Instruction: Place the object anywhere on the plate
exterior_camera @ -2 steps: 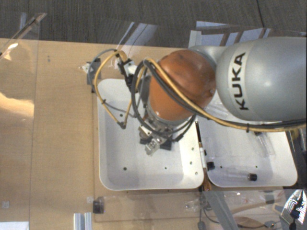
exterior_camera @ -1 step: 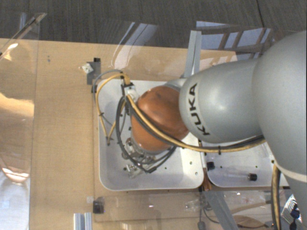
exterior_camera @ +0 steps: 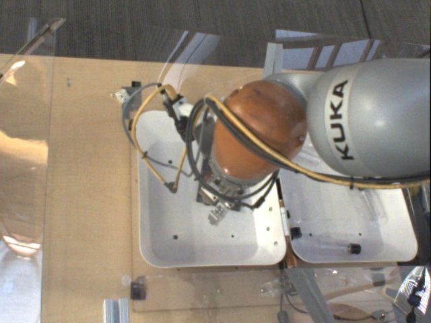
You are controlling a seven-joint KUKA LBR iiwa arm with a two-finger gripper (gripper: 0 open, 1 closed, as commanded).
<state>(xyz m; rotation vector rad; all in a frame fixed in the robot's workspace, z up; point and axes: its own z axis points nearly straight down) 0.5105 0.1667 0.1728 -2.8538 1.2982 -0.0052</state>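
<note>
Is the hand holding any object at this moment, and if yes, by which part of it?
It cannot be told. The hand hangs low over the left bin, under the orange band, too small and blurred to show anything in it.

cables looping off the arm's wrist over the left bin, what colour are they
Yellow and black cables, clearest in the camera view against the white left bin.

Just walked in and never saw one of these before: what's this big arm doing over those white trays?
The grey and orange arm reaches in from the right and hangs over the left bin, its gripper low above the bin floor. Cables loop around its wrist. I can't make out any object in the gripper, nor a plate. In the right bin lies a clear tube with a dark end.
</note>
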